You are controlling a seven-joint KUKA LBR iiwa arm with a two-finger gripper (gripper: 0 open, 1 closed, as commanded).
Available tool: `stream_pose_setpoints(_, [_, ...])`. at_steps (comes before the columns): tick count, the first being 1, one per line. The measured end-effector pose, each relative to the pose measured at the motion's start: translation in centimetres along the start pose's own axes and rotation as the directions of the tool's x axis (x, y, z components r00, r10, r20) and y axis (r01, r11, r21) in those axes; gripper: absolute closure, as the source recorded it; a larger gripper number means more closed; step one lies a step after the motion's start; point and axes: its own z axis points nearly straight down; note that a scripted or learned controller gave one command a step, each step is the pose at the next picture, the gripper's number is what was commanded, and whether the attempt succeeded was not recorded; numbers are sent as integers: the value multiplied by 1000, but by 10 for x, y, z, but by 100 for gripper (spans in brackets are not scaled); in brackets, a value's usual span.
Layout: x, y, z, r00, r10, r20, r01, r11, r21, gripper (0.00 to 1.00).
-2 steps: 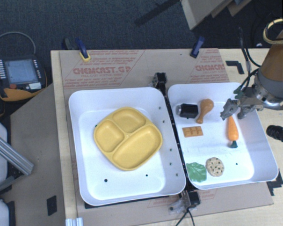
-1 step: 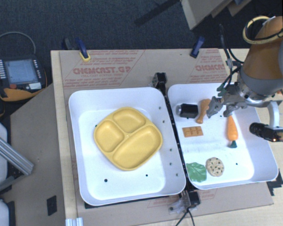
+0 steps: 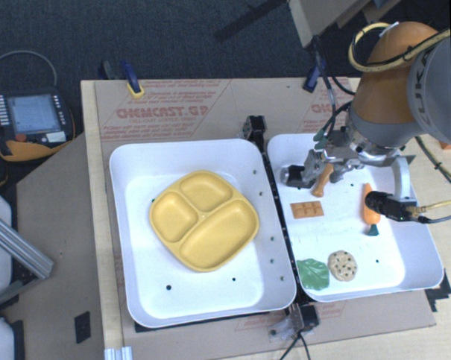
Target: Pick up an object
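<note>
While the arm reaches in from three o'clock, its pincer hangs low over the upper left part of the right bin, near that bin's ten o'clock corner. An orange, stick-shaped piece shows slanting at the pincer's tip. Whether the pincer is spread, pressed together, or pinching that piece cannot be told, because the wrist body covers the contact area.

Judged from the scene, the step in hand is the grasp itself. To do it well, the pincer should be centred across the narrow width of the orange piece, brought down squarely to the bin floor, and closed fully before any lift. The lift should be straight up, clear of the bin wall at nine o'clock.

The other candidates lie apart from the pincer:
- A flat brown cracker sits just below it, toward six o'clock.
- A toy carrot lies toward four o'clock, partly behind a dark fitting on the arm.
- A cookie and a green leaf-like piece rest near the bin's front edge, well apart from the pincer, toward six o'clock.

The left bin carries a yellow divided tray. Both bins stand on a brown surface.
</note>
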Motion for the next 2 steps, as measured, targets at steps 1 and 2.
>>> stream_pose_setpoints(1, [49, 17, 5, 1000, 0, 1, 0, 1000, -2, 100])
stream_pose_setpoints(2, [101, 30, -14, 1000, -1, 0, 1, 1000, -4, 100])
